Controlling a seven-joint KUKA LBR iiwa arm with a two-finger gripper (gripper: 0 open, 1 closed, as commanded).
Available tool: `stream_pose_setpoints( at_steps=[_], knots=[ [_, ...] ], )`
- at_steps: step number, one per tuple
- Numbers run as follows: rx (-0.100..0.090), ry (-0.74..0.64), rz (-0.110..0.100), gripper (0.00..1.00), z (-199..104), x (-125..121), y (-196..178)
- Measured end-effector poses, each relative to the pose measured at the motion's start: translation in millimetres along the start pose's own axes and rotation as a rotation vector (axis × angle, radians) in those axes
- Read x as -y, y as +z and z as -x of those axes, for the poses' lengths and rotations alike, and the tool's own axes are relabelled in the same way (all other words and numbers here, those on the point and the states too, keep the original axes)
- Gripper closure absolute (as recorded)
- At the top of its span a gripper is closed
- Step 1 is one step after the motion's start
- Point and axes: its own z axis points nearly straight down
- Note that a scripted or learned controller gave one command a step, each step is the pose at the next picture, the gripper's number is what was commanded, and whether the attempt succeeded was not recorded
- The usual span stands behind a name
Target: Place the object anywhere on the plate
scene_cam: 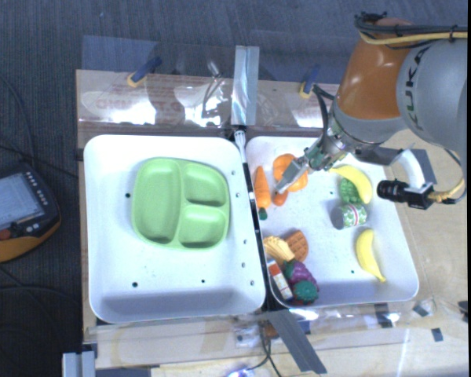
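A green divided plate lies in the left white bin with nothing on it. In the right bin, my gripper reaches down and left from the orange-banded wrist. Its tip is low over a round orange toy near the bin's back left corner. Just left of the tip, an orange carrot lies along the dividing wall. The tip covers part of the orange toy, and I cannot see whether anything is held.
The right bin also holds a yellow banana above a green can, a second banana, a brown waffle, yellow fries, purple grapes and a green piece. A handheld controller sits off the bench at left.
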Motion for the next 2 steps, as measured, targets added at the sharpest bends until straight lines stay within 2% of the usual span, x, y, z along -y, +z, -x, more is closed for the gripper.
stream_pose_setpoints(
  at_steps=[1,2],
  knots=[
    [-0.004,-0.031,0.002,1.00,-98.0,-33.5,-4.8],
    [-0.002,-0.024,0.001,0.00,-94.4,-31.5,-4.6]
  ],
)
